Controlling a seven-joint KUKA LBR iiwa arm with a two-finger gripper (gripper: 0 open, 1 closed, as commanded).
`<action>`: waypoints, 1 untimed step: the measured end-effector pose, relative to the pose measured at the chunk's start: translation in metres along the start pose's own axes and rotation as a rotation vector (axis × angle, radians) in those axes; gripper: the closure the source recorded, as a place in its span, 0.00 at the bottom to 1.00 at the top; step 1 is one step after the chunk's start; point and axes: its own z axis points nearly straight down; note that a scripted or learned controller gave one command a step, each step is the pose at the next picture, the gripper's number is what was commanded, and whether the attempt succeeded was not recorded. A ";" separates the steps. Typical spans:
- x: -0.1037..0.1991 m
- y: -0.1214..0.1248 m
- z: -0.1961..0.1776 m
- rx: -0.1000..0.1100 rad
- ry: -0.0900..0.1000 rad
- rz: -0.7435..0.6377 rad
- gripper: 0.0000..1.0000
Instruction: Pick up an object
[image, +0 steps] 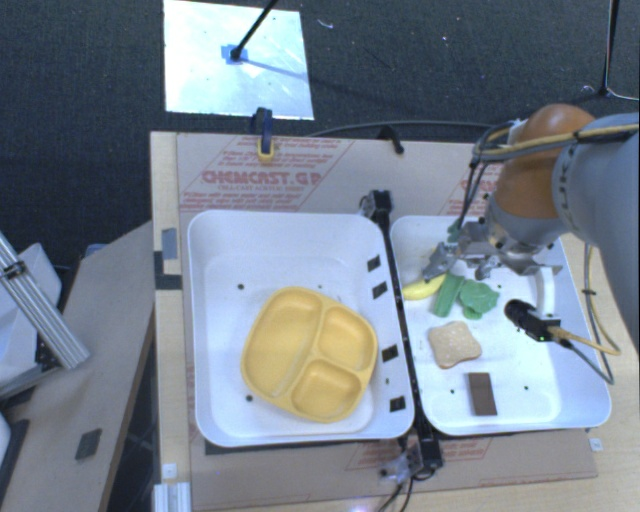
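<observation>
the arm reaches in from the right and its gripper (462, 262) hangs low over the right bin (575, 400), just above the green toy pieces (468, 296) and the yellow banana (422, 289). i cannot tell from here how the gripper is set, and nothing is visibly in it. the slice of toast (454, 343) and the brown block (481, 393) lie nearer the front, apart from each other. the yellow divided tray (309, 353) sits alone in the left bin (230, 240). this looks like the approach before a grasp; next it would need to drop squarely onto one piece and close.
</observation>
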 end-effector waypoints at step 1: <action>0.000 0.002 -0.013 -0.005 -0.001 -0.001 1.00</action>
